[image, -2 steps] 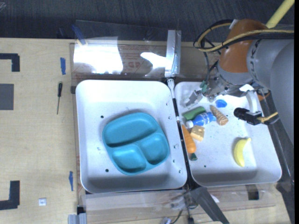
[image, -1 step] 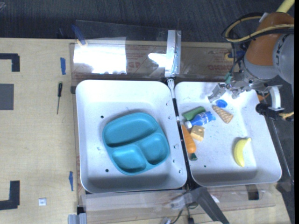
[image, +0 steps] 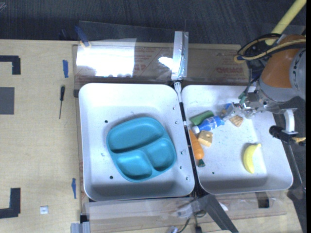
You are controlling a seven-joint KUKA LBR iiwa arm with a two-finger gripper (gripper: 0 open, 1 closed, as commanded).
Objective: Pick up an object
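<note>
At the far left, on the pale wooden bench (image: 34, 169), a thin dark tool resembling a screwdriver (image: 61, 101) lay upright along the view, with a strip of blue tape (image: 65, 68) just above it and black corner marks near the bench's edge. Next came the left bin (image: 92, 106), which held a blue divided tray (image: 141, 148) with three compartments, set at a slant in the middle of the bin's floor. Behind both bins stood a clear plastic sheet (image: 126, 57) catching a bright glare. The right bin (image: 272, 176) carried the loose objects: against its left wall an orange carrot-like piece (image: 197, 147) ran lengthwise, with a tan waffle-patterned block (image: 206, 139) touching its right side. Just above those lay a green object (image: 201, 116) and a blue-and-white bottle (image: 210, 124), the two slanting side by side. A small tan waffle piece (image: 236, 121) sat near the bottle's right end, beside a small blue-and-yellow item (image: 226, 110). A yellow banana (image: 250, 157) lay well apart from that cluster, toward the bin's lower right. The gripper (image: 250, 104) hung over the bin's upper right area, close to the small waffle piece, beneath the arm's orange band (image: 277, 72); whether its claw was spread or pressed together I cannot tell, since the metal parts blurred into one.
</note>
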